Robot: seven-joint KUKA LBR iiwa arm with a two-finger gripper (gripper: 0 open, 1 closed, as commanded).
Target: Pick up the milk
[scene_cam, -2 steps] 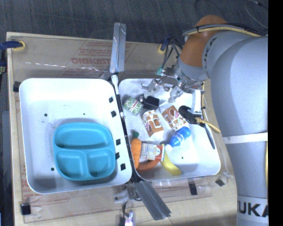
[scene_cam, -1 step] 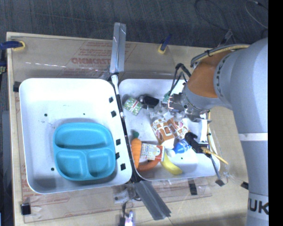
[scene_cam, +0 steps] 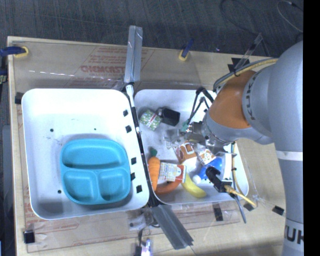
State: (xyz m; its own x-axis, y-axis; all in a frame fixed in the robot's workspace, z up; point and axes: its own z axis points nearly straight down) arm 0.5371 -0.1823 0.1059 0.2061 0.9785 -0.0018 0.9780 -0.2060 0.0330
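You have two white bins side by side on the bench. The left bin (scene_cam: 42, 116) carries a blue divided tray (scene_cam: 94, 170) with three compartments, lying flat toward its near side. The right bin (scene_cam: 165, 96) is where the clutter sits, and the arm (scene_cam: 256, 111) reaches in over it from the right, its orange band (scene_cam: 228, 108) above the wrist.

The gripper (scene_cam: 194, 143) hangs low over the middle of the right bin, right among the objects. Whether anything sits in its grasp cannot be told; the wrist and the items beneath blur together there.

The milk (scene_cam: 172, 172) looks to be the small carton with a red and white label, lying on its side at the near part of the right bin, just beside an orange carrot (scene_cam: 154, 170) on its left and touching a yellow banana (scene_cam: 193, 188) on its right (the label is too small to read, so take the identification with care). It rests on the bin floor, below and slightly left of the gripper.

Further back you can see a green and white packet (scene_cam: 149, 120) and a black object (scene_cam: 169, 115) next to it. A blue item (scene_cam: 212, 169) lies under the wrist, near the banana.
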